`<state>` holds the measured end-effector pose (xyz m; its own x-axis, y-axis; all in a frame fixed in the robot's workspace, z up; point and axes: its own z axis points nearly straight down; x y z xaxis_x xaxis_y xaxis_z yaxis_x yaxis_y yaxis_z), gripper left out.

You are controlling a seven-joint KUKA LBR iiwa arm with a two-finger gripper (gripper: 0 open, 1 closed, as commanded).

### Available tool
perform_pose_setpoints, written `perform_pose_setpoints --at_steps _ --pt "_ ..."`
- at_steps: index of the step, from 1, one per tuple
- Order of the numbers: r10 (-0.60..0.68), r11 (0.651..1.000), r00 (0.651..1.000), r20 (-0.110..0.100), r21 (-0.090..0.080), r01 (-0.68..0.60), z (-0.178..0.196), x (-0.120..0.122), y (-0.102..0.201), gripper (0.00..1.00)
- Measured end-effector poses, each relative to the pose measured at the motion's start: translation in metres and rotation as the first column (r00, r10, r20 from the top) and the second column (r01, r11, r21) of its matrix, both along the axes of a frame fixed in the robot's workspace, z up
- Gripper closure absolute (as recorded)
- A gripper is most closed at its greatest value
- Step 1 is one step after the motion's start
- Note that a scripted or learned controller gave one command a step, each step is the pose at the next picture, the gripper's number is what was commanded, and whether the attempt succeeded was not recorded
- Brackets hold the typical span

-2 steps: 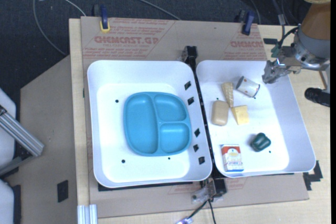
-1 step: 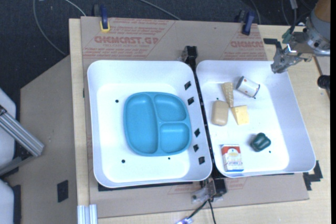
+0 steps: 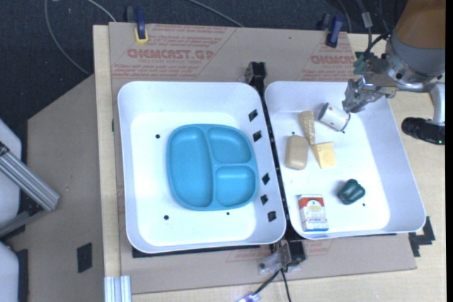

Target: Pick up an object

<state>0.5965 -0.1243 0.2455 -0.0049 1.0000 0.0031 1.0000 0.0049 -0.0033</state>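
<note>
Pincer [image 3: 352, 101] poised at the upper right of the frame, over the back edge of the right-hand shallow white bin [image 3: 396, 173], hanging from the grey arm with its orange band [image 3: 421, 25] that comes in from the right edge. Too small and too blurred at the tip to tell whether spread or pressed together; nothing plainly seen between its tips, so no hold claimed. Just below and left of it, nearly touching, a small white and grey cylinder-like piece [image 3: 333, 117], tilted; probably the thing being gone for, judging by how close the tip stands to it. Further left and lower, grouped mid-bin: a tan ridged cone [image 3: 306, 125], a beige rounded block [image 3: 296, 153], and a pale yellow wedge [image 3: 325, 154], the three lying near one another, the block and wedge just beside each other. Toward the lower right of that bin, a dark green rounded lump [image 3: 350, 191], well apart from the pincer; at the bin's lower edge, a small flat red and white carton [image 3: 312, 213]. Loose scatter suits picking from above, each piece reachable with some room around it. Left-hand white bin [image 3: 138, 152] at centre-left, holding a blue plastic divided plate [image 3: 211, 166] lying flat, well away from the pincer. Both bins resting on a cardboard sheet [image 3: 205, 46] clamped at the top edge.
</note>
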Motion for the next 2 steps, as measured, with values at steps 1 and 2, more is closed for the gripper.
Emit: perform_pose_setpoints --at_steps 1,2 --pt "0.001 1.0 1.0 0.0 0.0 -0.001 -0.007 -0.011 0.054 1.0" --pt "0.0 1.0 1.0 0.001 0.0 0.0 -0.002 -0.035 0.095 1.0"
